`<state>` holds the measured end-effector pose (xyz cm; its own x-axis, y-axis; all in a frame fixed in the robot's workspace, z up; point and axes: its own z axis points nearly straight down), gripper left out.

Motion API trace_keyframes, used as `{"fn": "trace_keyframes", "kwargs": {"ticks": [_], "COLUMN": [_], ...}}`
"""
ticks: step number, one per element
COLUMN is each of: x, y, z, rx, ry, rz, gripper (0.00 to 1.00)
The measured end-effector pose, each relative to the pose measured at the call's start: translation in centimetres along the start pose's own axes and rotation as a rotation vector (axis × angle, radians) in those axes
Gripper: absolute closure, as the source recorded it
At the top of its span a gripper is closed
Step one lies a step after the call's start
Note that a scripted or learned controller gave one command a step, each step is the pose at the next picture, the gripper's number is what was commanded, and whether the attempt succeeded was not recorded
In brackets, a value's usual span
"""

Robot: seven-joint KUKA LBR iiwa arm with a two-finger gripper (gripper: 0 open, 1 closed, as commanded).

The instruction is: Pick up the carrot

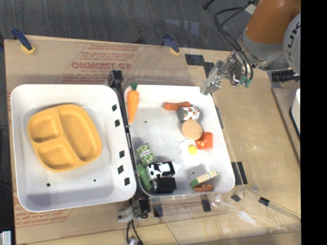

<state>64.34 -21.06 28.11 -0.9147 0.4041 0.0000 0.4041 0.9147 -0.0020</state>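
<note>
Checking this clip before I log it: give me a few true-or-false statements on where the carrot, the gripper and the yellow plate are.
1. The carrot lies in the right bin, against its left wall. True.
2. The gripper holds the carrot. False: it hangs near the right bin's upper right corner, apart from the carrot, with nothing between its fingers.
3. The yellow divided plate sits in the left bin. True.
4. The carrot rests on the yellow divided plate. False: they are in different bins.
5. The carrot's green top points toward the bin's far edge. True.

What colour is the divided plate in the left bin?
The divided plate is yellow-orange, seen clearly in the camera view.
</note>
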Motion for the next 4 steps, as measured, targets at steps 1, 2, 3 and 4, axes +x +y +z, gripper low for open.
{"fn": "trace_keyframes", "kwargs": {"ticks": [1, 2, 3, 4], "x": [1.7, 0.8, 1.8, 1.1], "y": [2.6, 2.4, 4.1, -0.6], "z": [-0.7, -1.7, -1.0, -8.1], "rx": [-0.002, 0.0, 0.0, 0.002], "ry": [0.001, -0.006, 0.0, -0.01], "rz": [-0.081, 0.06, 0.216, -0.41], "gripper": [1.0, 1.0, 1.0, 1.0]}}
